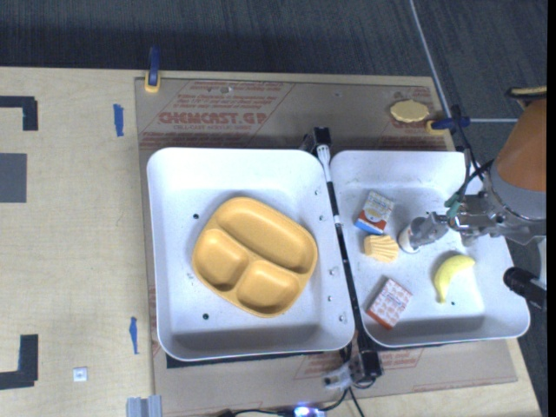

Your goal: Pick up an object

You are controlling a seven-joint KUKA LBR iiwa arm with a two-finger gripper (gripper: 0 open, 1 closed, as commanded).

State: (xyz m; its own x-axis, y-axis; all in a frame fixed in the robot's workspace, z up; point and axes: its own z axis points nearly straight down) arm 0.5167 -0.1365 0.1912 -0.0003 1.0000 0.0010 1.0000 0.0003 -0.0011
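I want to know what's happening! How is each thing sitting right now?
Yellow three-compartment plastic tray: flat in left white bin.
Yellow toy banana: lying in right white bin.
Red-orange small box: lying flat.
White-orange-blue small carton: lying down.
End effector: low over right bin.

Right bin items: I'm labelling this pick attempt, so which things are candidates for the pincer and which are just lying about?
Candidates, right bin:
banana
small carton
red box
yellow ridged piece

Lying about:
yellow divided tray in the left bin
yellow disc on the board

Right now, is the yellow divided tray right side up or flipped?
Right side up: the yellow divided tray in the left bin shows three hollow compartments facing up.
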